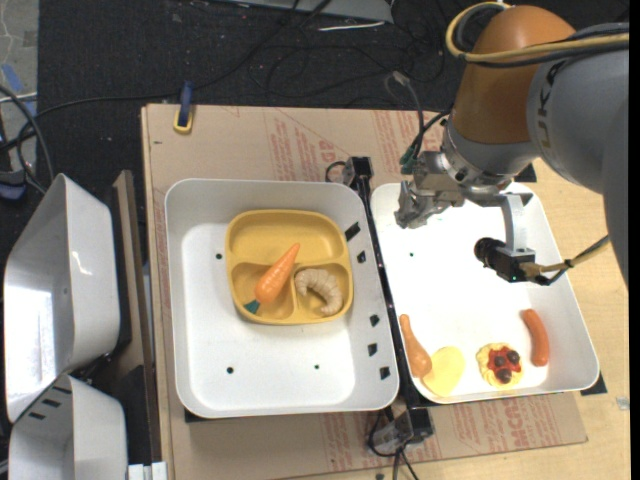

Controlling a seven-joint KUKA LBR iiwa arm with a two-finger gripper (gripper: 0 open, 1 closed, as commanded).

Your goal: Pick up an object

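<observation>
My arm (540,78) comes in from the upper right over the table (270,133). My claw (418,211) hangs at the top left corner of the right bin (560,268); how it stands, I cannot tell. The left bin (195,298) holds a yellow tray (285,228) with a carrot (277,274) and a shrimp (322,288). Along the right bin's lower edge, well below my claw, lie a drumstick (415,346), a yellow chip (447,370), a small pizza (500,363) and a sausage (537,336).
</observation>
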